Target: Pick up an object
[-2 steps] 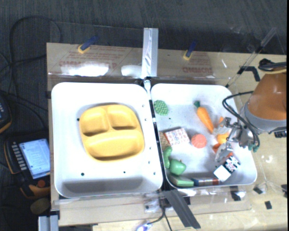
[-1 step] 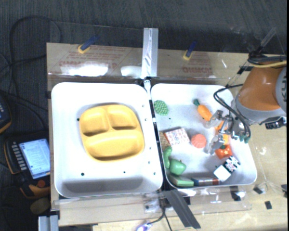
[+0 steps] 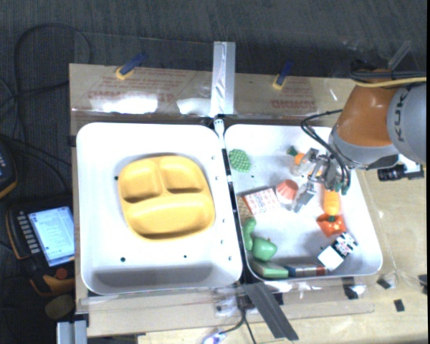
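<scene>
My gripper hangs low over the middle of the right bin, reaching in from the right. Just to its left lies a small pink and orange object, beside the gripper tip; whether they touch is unclear. A red and white box lies further left. To the gripper's right are an orange carrot-like piece and a red piece. A green round object sits near the bin's top left.
The left bin holds a yellow divided tray. Along the right bin's front lie green toy vegetables, a marker and a black and white block. A small orange item lies near the back.
</scene>
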